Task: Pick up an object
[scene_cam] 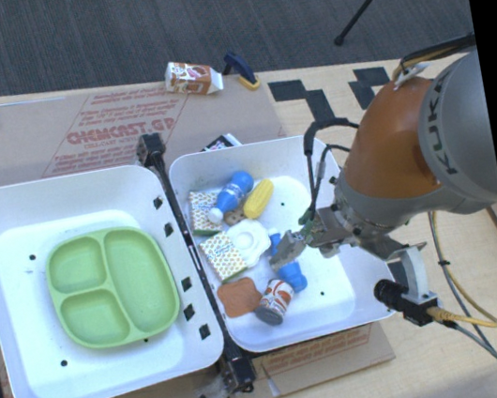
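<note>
Gripper (288, 247), finger state indiscernible from above, lowered into the right bin (343, 305) among its clutter: blue object (292, 278) touching just below, white piece (247, 240) to its left, can (273, 302) nearby.

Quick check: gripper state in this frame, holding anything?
Gripper: low in the right bin among the objects; whether it grips anything cannot be told.
</note>
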`<state>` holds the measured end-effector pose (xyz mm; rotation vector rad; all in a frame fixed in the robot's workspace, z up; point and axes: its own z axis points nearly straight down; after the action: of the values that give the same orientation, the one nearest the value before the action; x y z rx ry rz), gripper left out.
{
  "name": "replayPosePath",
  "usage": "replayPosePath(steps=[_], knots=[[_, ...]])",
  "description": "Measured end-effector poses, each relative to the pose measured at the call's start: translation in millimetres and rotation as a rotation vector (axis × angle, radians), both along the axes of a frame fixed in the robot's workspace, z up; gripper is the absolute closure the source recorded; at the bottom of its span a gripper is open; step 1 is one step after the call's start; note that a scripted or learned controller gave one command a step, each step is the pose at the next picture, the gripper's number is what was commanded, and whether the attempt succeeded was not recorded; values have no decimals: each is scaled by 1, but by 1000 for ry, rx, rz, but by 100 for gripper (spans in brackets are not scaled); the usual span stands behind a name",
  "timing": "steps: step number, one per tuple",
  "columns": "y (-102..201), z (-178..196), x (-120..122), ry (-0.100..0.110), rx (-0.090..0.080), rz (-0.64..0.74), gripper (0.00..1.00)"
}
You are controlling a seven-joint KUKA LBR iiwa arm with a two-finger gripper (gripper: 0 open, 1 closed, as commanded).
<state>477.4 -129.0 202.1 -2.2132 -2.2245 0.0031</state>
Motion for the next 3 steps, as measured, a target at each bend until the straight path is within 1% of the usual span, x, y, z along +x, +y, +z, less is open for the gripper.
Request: replayPosePath(steps=[1,2,3], knots=[[-27,-110,112,-3,0,2,0],[-27,-100,112,-1,-2,6,100],[-20,-70,91,1,0,0,100]])
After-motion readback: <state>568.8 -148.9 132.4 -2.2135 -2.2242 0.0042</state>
